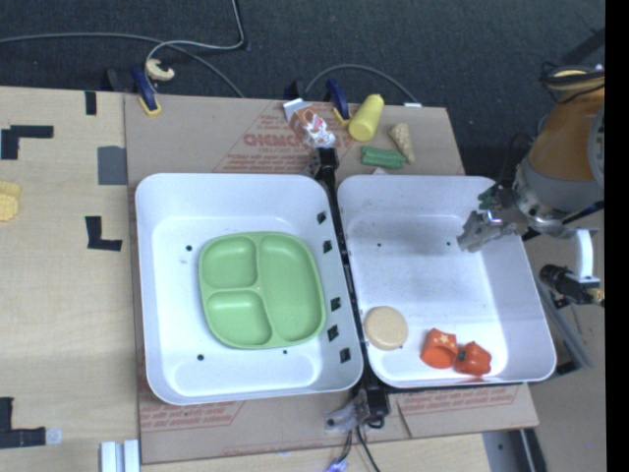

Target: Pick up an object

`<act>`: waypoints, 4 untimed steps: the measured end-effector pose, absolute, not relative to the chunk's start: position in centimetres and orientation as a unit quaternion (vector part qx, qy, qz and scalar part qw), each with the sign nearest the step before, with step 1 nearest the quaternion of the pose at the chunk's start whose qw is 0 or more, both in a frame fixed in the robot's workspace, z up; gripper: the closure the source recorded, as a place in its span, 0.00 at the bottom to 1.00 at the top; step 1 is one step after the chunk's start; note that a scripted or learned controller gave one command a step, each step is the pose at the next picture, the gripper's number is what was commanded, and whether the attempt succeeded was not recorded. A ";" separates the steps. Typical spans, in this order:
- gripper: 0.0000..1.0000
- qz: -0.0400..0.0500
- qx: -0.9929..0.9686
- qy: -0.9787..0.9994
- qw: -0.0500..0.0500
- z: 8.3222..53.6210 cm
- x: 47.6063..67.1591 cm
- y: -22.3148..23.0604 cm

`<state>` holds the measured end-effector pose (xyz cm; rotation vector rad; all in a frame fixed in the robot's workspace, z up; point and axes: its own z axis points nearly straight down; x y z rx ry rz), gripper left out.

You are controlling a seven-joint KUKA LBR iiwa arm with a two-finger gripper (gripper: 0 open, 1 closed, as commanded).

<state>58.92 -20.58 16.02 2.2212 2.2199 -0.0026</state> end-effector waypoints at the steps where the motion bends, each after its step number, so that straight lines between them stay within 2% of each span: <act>1: 1.00 0.000 0.706 0.708 -0.001 17.9 58.1 -15.0; 2: 1.00 -0.001 0.707 0.707 0.001 21.4 57.3 -20.5; 3: 1.00 0.000 0.706 0.708 0.000 23.9 57.1 -18.7; 4: 1.00 0.000 0.707 0.708 0.000 22.6 56.9 -15.5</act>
